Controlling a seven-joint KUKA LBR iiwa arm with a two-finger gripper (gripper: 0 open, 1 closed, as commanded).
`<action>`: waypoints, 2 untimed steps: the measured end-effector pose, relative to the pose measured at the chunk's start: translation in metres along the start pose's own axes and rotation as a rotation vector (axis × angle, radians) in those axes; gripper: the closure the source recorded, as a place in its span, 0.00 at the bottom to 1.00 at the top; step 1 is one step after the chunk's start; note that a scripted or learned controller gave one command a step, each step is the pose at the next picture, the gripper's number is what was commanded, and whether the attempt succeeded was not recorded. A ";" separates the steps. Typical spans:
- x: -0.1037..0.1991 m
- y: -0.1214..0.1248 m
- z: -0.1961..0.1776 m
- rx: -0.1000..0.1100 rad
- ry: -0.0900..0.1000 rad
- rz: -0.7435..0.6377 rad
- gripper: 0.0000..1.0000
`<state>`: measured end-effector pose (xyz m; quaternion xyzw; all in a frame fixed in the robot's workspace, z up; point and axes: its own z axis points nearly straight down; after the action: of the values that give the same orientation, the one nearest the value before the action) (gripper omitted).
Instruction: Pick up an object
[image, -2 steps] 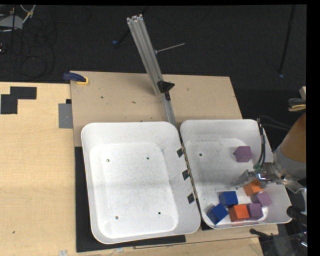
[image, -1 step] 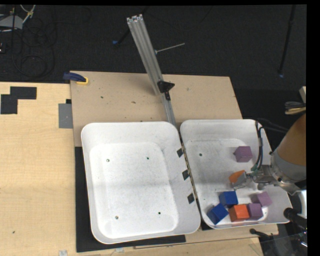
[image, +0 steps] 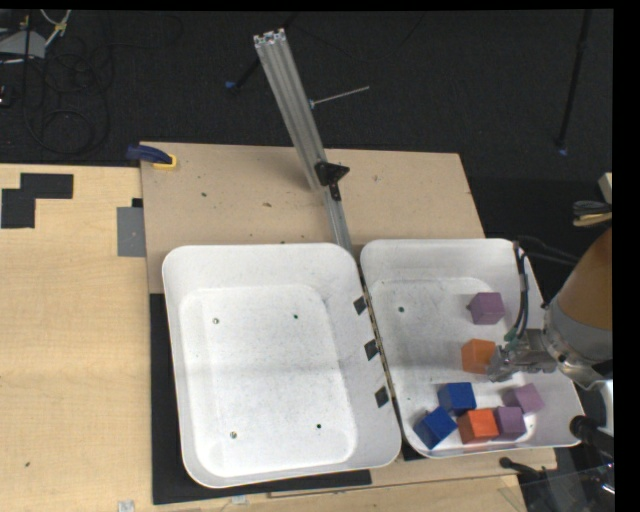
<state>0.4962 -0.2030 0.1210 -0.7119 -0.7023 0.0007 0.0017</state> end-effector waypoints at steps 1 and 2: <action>0.007 0.003 -0.045 -0.005 -0.001 -0.015 1.00; 0.006 0.003 -0.082 -0.005 -0.002 -0.016 1.00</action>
<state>0.4999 -0.1969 0.2030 -0.7063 -0.7079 -0.0005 -0.0009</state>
